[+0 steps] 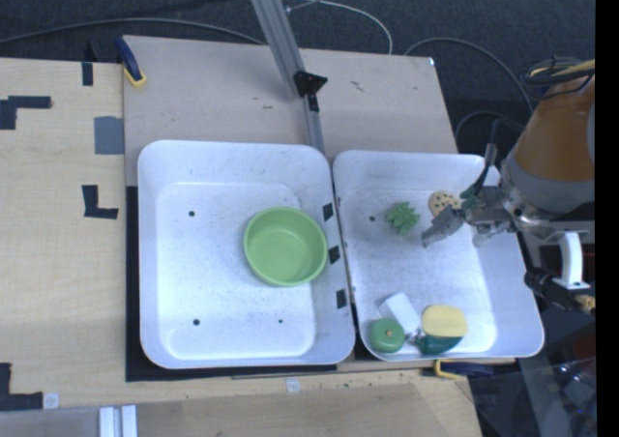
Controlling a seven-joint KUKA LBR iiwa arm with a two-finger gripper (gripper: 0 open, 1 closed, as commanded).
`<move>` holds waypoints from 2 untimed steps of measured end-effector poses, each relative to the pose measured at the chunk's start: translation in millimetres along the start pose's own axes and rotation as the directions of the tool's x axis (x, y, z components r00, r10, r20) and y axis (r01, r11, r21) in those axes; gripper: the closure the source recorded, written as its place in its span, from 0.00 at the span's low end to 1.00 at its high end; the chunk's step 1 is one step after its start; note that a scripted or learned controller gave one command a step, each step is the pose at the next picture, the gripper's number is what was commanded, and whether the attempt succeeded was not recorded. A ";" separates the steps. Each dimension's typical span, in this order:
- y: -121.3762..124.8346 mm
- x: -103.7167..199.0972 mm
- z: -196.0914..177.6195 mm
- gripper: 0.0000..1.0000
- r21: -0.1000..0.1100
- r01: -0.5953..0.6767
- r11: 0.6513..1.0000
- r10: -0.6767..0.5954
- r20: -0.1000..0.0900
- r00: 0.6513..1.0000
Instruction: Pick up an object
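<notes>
Over the right bin point(503, 324), jaws point(447, 224) hang empty.

No legible text, labels or numbers anywhere.

From my seat the arm point(556, 150) runs off the right edge; I see just its wrist end. Gripper point(447, 225): blurred, fingers unreadable. It covers part of the tan disc point(443, 201). Green lump point(402, 218) too small to identify. Near corner of the right bin point(503, 329): white block point(399, 309) partly tucked behind the green ball point(387, 335) and yellow piece point(444, 321); overlaps unclear.
</notes>
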State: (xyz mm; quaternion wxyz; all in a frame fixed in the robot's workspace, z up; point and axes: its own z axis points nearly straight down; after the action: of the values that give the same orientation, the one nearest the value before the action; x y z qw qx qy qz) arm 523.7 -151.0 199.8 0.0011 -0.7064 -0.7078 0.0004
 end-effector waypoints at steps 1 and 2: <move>0.0 -0.1 0.0 0.00 0.000 0.000 1.000 0.000 0.000 1.000; -9.5 3.8 48.4 0.00 0.005 -0.001 1.000 0.001 0.000 1.000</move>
State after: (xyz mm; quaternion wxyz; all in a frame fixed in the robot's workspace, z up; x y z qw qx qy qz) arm 514.1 -147.2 151.5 0.0031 -0.7067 -0.7075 0.0023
